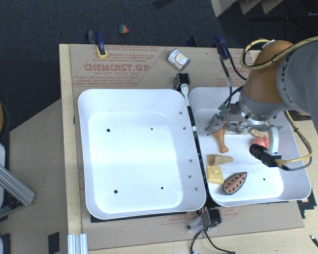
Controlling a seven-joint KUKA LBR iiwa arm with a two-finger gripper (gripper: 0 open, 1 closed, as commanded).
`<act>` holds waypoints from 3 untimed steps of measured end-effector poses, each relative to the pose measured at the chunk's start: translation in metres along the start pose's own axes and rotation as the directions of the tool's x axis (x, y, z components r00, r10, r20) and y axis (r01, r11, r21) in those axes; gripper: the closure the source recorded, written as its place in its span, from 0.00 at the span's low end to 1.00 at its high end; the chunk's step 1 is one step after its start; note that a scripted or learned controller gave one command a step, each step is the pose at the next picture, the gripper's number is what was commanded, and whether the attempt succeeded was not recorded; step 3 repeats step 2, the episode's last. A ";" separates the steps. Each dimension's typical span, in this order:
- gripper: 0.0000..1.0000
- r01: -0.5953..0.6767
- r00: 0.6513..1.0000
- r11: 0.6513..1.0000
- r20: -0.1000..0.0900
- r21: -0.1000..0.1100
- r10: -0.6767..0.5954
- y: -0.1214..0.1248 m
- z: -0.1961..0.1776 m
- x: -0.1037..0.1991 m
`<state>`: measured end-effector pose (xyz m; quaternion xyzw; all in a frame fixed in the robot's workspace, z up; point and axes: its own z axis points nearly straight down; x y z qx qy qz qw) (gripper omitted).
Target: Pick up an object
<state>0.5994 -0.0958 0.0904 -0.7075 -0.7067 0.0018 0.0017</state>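
Over the right bin point(299, 187), gripper point(222, 121) low above an orange-tan piece point(221, 138) | whether fingers are apart or together: cannot tell | step: reaching, nothing lifted | next: needs closing squarely on that piece, then rising | count: 2 bins, 5 small objects in right bin, counting a speckled oval point(235, 182).

Arm point(291, 73) cut off at 3 o'clock edge; wrist hides gripper fingers, part of pink object point(261, 140).
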 end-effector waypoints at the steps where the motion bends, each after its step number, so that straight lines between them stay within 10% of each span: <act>1: 1.00 0.000 1.000 1.000 0.001 -0.012 0.000 0.004 -0.017 0.000; 2: 1.00 0.010 1.000 1.000 -0.001 -0.018 -0.010 0.061 -0.101 0.074; 3: 1.00 0.010 1.000 1.000 -0.001 -0.018 -0.010 0.061 -0.101 0.074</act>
